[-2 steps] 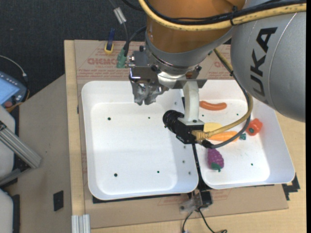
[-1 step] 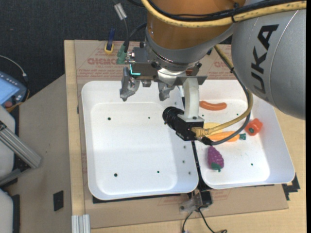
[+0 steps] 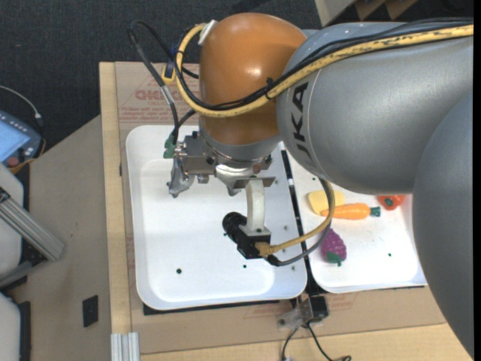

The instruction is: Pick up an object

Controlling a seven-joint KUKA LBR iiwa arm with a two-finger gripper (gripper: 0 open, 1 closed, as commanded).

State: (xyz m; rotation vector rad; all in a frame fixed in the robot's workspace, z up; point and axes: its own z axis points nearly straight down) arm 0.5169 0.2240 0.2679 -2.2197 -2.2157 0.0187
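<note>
Camera view: grey arm (image 3: 376, 104) takes up the whole right and upper right of the frame. Its orange band (image 3: 240, 66) sits at top centre, yellow cable looped around it.

Worktop (image 3: 116, 277) is brown board with red print along the upper edge. It carries both white bins.

Left bin (image 3: 188, 262) is centre-left in the frame. The floor I can see is bare white apart from a few small dark dots. A thin black strip runs between it and the right bin (image 3: 376, 258), which is at the lower right with its upper part hidden under the arm.

Gripper (image 3: 180, 185) hangs below the orange band over the upper part of the left bin, close to the bin's upper-left corner. Cannot tell how far open it is, since the wrist blocks the view from this angle. Nothing visible in its grasp.

Pickable objects are all in the right bin, well apart from the gripper:
- orange carrot (image 3: 350, 211) with a green tip, lying roughly level, mid-bin
- yellow piece (image 3: 319, 200) just left of the carrot and touching it, partly behind the cable, shape unclear
- purple grapes (image 3: 335, 247) below the carrot, near the bin's left wall
- red piece (image 3: 390, 200) right of the carrot, half hidden by the arm
</note>
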